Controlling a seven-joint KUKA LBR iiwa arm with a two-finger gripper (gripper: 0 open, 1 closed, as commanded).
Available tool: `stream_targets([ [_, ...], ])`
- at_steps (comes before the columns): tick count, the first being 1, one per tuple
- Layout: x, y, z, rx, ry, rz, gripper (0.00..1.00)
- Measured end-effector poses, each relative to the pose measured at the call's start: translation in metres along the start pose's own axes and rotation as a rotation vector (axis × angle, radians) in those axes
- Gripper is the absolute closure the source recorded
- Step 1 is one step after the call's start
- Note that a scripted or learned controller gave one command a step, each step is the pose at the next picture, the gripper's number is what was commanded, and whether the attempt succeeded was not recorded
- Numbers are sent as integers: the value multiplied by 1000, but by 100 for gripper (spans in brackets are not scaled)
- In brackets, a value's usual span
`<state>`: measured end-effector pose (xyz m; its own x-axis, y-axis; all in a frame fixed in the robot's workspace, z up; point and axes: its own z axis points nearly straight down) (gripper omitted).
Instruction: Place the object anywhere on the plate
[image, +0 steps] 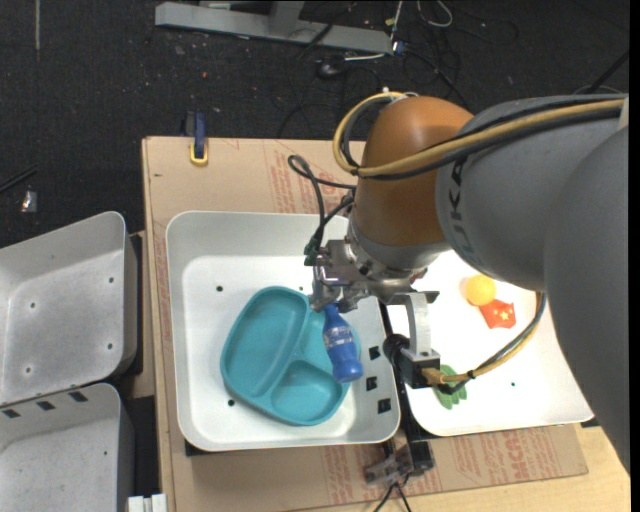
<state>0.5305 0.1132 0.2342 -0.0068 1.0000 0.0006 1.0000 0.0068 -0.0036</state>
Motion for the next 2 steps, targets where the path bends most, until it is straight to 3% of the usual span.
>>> stream_targets([
  [1,5,1,2,-1,-1,3,100],
  [2,4,1,2,-2,-1,5,0],
])
